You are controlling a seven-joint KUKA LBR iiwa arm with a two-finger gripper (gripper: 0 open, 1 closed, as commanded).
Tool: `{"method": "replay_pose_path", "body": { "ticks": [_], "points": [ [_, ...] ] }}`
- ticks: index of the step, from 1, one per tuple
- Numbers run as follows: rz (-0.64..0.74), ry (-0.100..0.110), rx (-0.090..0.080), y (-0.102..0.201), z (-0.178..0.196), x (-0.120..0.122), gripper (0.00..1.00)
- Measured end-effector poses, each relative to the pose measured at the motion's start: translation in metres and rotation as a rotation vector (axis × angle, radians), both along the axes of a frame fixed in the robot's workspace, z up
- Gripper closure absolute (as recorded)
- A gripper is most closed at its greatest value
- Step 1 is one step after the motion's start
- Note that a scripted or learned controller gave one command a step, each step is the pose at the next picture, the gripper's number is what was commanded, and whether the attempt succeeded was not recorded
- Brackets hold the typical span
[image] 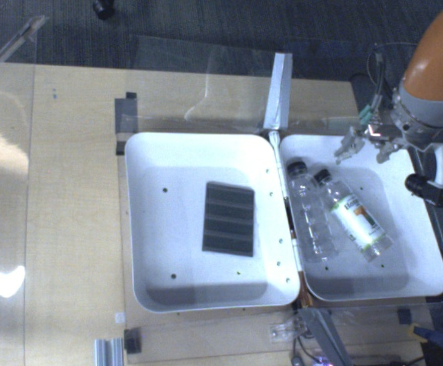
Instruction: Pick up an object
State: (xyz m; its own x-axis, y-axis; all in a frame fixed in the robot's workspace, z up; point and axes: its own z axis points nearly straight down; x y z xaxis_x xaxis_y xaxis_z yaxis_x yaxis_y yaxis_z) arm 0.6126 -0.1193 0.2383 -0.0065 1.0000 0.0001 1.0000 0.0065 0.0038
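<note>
Clear bottles [335,212] in rt bin [427,277]; pincer [367,145] above far rim

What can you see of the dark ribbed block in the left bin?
The dark ribbed block is a flat, charcoal rectangle with about four raised ridges running across its top; it looks like rubber or plastic. It lies flat near the middle of the left bin, slightly tilted, its long side running top to bottom in the view. It touches just the bin floor.

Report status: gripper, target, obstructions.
Gripper open, above right bin far edge, holding nothing. Two clear bottles lying side by side in that bin. Dark ribbed pad in left bin. Nothing in the way.
</note>
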Motion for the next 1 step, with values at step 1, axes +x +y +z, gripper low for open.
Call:
{"method": "replay_pose_path", "body": {
  "ticks": [1],
  "points": [
    [0.070,-0.004,-0.002,0.0053,0.0017,0.0084,0.00]
  ]
}}
